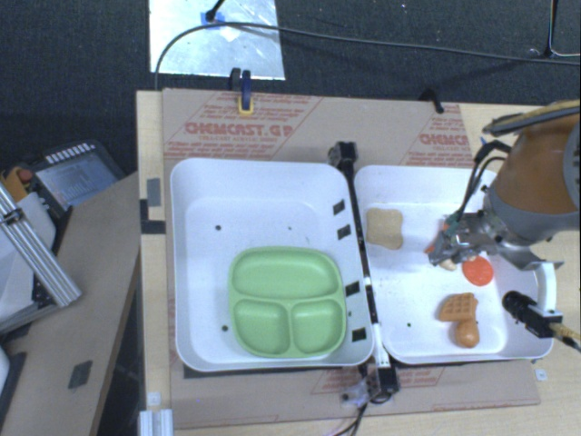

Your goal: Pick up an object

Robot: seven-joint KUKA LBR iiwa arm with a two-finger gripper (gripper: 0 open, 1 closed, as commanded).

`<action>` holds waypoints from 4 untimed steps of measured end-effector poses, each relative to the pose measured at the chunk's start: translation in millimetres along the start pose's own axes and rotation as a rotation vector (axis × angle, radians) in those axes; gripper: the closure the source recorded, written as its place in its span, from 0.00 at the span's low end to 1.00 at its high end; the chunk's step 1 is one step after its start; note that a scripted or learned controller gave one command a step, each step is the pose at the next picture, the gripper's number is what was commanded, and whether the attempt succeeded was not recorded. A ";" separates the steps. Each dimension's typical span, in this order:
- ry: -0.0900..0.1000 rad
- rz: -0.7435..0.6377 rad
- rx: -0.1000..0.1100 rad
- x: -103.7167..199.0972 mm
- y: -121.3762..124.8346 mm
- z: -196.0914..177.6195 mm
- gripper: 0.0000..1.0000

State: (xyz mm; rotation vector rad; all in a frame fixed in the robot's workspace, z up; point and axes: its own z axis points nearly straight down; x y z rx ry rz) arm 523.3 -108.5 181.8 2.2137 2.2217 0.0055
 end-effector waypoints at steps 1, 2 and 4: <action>0.000 0.000 0.001 -0.3 1.8 -35.0 1.00; 0.002 -0.006 0.003 57.7 26.5 -32.2 1.00; 0.003 -0.006 0.002 157.8 63.2 -41.7 1.00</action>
